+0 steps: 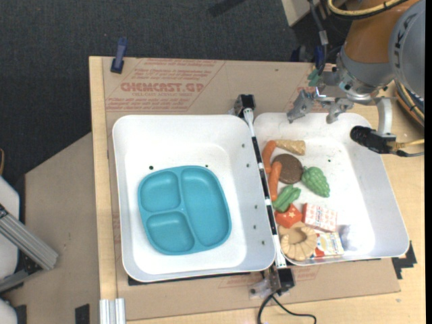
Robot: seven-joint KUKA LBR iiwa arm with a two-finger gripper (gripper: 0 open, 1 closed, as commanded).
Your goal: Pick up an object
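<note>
The black cable (287,309) at the table's (108,181) front edge lies nearest, just below the right bin (378,201). The claw (314,111) hangs above that bin's far left corner, its two fingers spread apart with nothing between them. Inside the bin, toward its left wall, sit a bread wedge (291,146), brown round piece (289,169), carrot (274,178) and green vegetables (314,181). Nearer the bin's front lie a small box (320,217) and a biscuit (299,243). Left of this bin, the other bin (128,140) holds a teal divided plate (183,208).
</note>
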